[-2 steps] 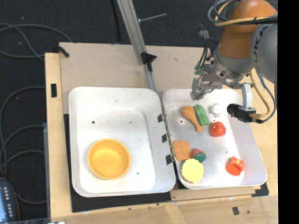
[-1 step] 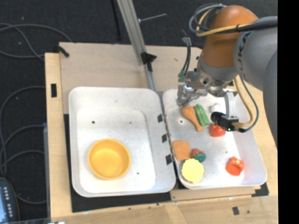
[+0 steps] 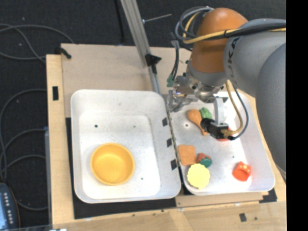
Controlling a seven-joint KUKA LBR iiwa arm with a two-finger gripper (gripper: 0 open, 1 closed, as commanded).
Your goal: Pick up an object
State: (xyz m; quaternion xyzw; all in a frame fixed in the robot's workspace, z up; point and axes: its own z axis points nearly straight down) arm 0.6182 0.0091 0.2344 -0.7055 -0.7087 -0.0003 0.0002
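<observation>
A camera looks down at a slant on a tan worktop [image 3: 110, 64] carrying two shallow white bins side by side.

The left bin [image 3: 120, 107] holds a yellow bowl [image 3: 112, 163], sitting upright near its front left corner.

The right bin [image 3: 255, 153] holds several small things. Near the front, along the wall shared with the left bin, lies a pale yellow round disc [image 3: 198, 176]. Just behind it sits an orange square block [image 3: 186, 154], and beside that a small red and green piece [image 3: 204, 160]. A red block [image 3: 241, 171] rests apart toward the front right. Farther back lie an orange carrot-shaped piece [image 3: 195, 117] and a green piece [image 3: 206, 113], close together.

The grey arm with its orange band [image 3: 216, 32] reaches in from the right. Its gripper [image 3: 177, 100] hangs over the back left corner of the right bin, near the dividing wall. Whether it is apart or together cannot be told. The carrot-shaped piece lies just to the front right of the gripper; the disc and square block lie well toward the front.
</observation>
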